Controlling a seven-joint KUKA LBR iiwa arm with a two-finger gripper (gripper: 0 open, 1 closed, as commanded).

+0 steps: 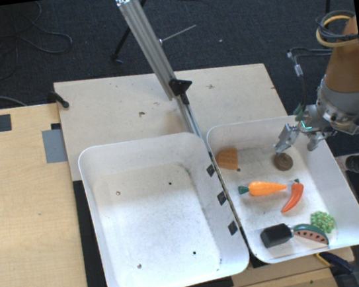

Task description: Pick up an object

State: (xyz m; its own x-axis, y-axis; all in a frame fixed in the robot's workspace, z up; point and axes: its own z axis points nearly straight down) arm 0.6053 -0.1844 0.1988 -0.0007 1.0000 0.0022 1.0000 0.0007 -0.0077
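Just inside the right bin's [341,169] far-right rim [311,128], claw [299,139] spread open.

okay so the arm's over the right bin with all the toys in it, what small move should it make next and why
Probably lower a little onto the round brown piece. The gripper hangs over the right bin just above it with fingers spread, nothing between them, and that piece lies apart from the carrot and chili.

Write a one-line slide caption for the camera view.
Gripper open above a brown round object in the right bin.
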